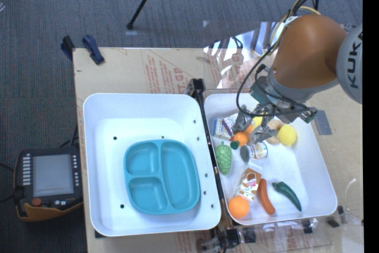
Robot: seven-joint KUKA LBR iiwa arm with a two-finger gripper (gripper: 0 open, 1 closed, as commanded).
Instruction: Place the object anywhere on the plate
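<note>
Teal plate (161,176), white bins (98,127)

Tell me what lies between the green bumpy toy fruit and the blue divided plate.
In the camera view, the adjoining walls of the two white bins separate the green bumpy fruit from the blue divided plate.

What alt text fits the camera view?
A robot arm's gripper hangs over the right bin, among toy foods including an orange, a lemon and a green pepper. The left bin holds a blue divided plate.
</note>
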